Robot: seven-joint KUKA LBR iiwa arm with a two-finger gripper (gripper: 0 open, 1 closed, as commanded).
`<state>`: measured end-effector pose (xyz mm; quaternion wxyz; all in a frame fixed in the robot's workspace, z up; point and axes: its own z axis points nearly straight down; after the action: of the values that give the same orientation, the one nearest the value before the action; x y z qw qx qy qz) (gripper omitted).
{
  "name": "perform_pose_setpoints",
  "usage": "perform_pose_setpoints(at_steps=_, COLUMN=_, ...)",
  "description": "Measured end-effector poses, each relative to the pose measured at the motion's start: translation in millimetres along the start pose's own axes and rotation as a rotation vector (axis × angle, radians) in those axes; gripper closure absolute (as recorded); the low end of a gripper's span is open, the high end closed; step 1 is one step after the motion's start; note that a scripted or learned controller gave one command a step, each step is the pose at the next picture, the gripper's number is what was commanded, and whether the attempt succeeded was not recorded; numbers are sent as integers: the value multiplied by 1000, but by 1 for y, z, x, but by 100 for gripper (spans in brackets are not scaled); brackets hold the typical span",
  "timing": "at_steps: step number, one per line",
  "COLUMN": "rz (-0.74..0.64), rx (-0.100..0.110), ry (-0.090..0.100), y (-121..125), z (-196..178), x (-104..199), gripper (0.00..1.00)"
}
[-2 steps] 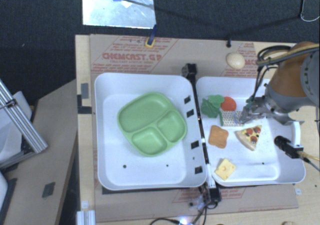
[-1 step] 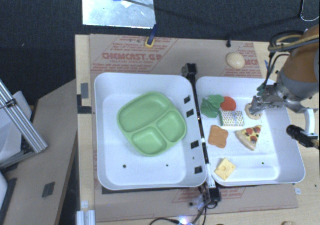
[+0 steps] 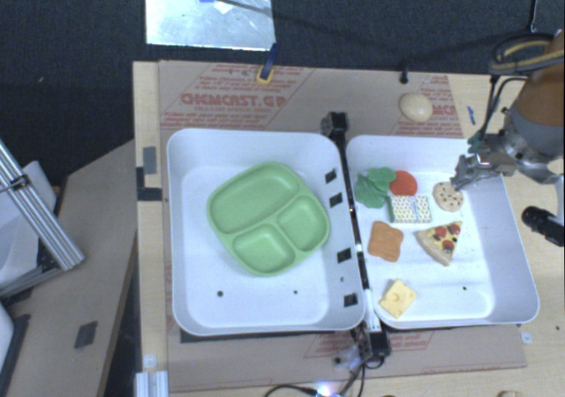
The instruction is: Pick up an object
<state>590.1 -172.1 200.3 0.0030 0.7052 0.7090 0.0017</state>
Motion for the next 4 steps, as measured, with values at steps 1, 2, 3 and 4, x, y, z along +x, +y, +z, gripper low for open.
perform_pose_setpoints(at_steps=1, rz=-1, rx=2, ry=1, y=2, z=-26, x=0, gripper=100)
perform_pose_setpoints(at_steps=2, rz=-4, rx=5, ry=3, y=-12, z=-34, x=46, gripper=100)
perform_pose_setpoints(at_steps=3, rz=-3, rx=6, ry=4, y=-41, z=-36, x=89, gripper=100)
perform_pose_setpoints(at_steps=4, rz=-3, rx=7, ry=3, y=-53, z=-32, x=123, gripper=100)
